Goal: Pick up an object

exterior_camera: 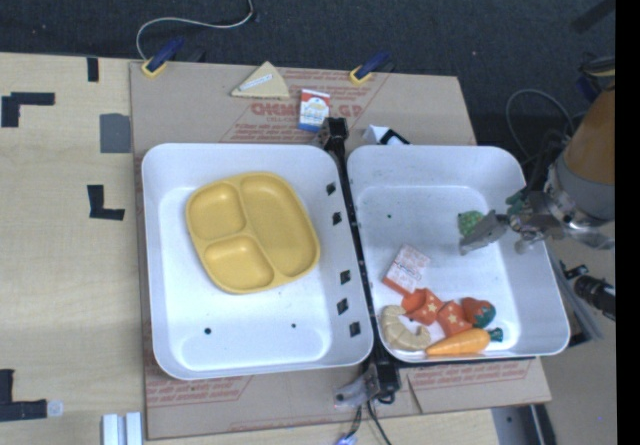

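Beside end effector (pixel 492 229), green toy (pixel 470 222)

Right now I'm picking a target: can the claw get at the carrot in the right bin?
Probably yes. The carrot lies uncovered on top by the right bin's near wall, and the claw hangs over that same bin; the wall beside it may crowd the approach.

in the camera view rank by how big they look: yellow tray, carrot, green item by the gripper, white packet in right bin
1. yellow tray, by far the largest
2. carrot
3. white packet and green item look about alike, so I won't rank them
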Motion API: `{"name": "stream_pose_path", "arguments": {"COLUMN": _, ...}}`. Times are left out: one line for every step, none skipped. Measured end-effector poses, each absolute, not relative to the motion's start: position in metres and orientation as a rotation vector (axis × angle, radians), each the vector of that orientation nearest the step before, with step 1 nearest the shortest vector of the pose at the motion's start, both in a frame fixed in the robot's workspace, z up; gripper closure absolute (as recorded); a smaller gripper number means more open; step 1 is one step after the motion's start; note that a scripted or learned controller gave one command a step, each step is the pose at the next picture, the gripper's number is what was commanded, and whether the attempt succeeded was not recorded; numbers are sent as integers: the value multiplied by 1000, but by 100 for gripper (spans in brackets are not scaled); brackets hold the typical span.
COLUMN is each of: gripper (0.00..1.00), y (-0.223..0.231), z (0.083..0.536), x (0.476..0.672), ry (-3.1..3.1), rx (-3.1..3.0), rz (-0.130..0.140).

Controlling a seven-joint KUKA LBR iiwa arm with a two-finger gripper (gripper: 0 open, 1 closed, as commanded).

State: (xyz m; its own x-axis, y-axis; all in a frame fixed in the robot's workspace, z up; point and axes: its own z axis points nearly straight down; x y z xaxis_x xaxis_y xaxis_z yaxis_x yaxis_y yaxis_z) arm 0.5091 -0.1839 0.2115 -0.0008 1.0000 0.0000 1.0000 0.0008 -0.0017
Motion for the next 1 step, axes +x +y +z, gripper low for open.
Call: {"name": "stream_pose_path", "arguments": {"gripper": 0, "y": -216, "z": 132, "x": 568, "ry": -2220, "rx": -2219, "rz": 5}}
